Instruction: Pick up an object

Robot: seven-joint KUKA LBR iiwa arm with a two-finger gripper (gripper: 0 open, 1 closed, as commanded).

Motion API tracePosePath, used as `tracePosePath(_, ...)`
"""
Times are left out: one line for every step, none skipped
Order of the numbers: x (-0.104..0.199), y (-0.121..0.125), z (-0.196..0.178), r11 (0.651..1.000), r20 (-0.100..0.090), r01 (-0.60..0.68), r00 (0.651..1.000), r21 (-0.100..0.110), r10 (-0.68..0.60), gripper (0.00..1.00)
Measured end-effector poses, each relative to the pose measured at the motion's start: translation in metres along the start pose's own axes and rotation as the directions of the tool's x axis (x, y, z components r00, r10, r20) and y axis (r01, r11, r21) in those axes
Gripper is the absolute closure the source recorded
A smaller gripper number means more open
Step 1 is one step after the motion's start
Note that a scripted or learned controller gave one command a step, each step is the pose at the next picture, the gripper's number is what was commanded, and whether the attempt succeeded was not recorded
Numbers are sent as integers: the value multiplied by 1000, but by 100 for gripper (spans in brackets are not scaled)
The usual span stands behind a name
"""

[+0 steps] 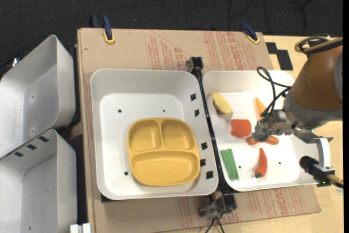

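The right bin [240, 80] holds several toy foods: a yellow piece [222, 103] at its upper left, a red-orange chunk [240, 127] in the middle, a green piece [229, 163] at the lower left, a red pepper-like piece [261, 163] at the lower middle, and a thin orange piece [259, 107] near the arm. My gripper [264, 133] reaches down from the right, just right of the red-orange chunk, over a small orange-red item [268, 141]. Nothing is seen held between its fingers.
The left bin [109, 90] holds a yellow divided plate [162, 151]. A black divider [204, 112] runs between the bins. Two more white bins [32, 133] stand off the bench at the left. The arm's orange and grey body [319, 90] overhangs the right bin's right side.
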State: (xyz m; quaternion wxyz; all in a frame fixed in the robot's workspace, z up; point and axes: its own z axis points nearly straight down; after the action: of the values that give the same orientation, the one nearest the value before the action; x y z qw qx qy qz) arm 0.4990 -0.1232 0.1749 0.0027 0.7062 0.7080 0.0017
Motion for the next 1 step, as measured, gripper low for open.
tracePosePath(0,1,-27,1000,0,0,1000,2,0,100)
